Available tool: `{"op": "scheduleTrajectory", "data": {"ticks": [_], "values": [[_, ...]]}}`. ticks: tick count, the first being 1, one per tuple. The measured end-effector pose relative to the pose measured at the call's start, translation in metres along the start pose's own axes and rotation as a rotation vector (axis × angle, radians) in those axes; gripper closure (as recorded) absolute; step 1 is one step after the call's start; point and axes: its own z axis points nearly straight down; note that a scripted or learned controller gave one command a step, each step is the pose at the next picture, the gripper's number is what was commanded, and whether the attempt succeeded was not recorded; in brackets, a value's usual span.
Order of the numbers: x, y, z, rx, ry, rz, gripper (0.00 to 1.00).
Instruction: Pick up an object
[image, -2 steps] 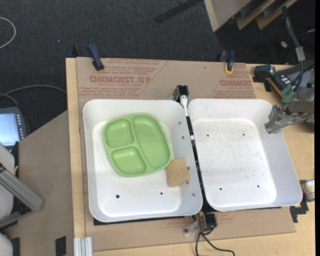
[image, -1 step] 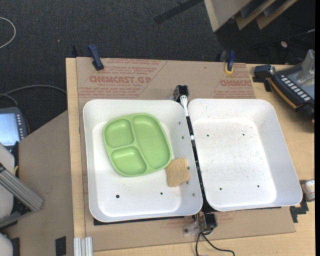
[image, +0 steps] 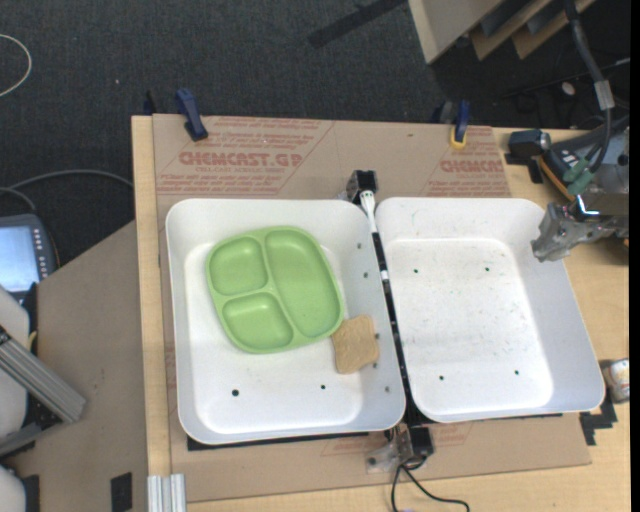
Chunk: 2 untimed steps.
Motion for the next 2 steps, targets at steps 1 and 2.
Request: {"op": "scheduleTrajectory", "data": {"ticks": [1,2], "values": [[-0.02,0.042,-0.125,-0.031,-0.006,-0.001,1.0],[-0.007,-0.001,-0.044,-0.006,0.0,0.0,1.0]]}}
